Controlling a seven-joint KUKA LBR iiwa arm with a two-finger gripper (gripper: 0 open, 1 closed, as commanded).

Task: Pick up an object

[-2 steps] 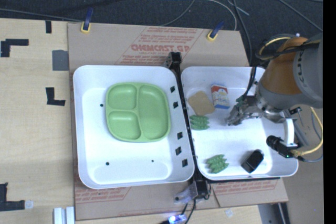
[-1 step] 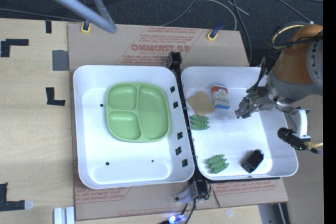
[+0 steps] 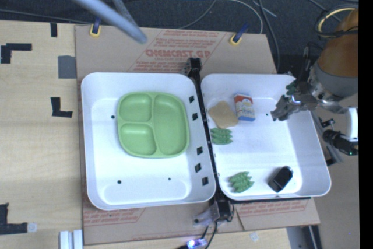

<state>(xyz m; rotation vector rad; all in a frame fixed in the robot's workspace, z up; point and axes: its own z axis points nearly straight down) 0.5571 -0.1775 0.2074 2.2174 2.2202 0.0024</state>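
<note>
While the gripper (image 3: 284, 107) hangs over the right bin (image 3: 303, 143) near its right wall, whether it is released or clenched cannot be told. Nothing shows in its grasp. The small carton (image 3: 244, 107) lies in this bin, left of the gripper and apart from it, just beside the tan round object (image 3: 223, 115).

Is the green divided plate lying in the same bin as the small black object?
No: the green divided plate lies in the left bin, while the small black object sits in the right bin.
</note>
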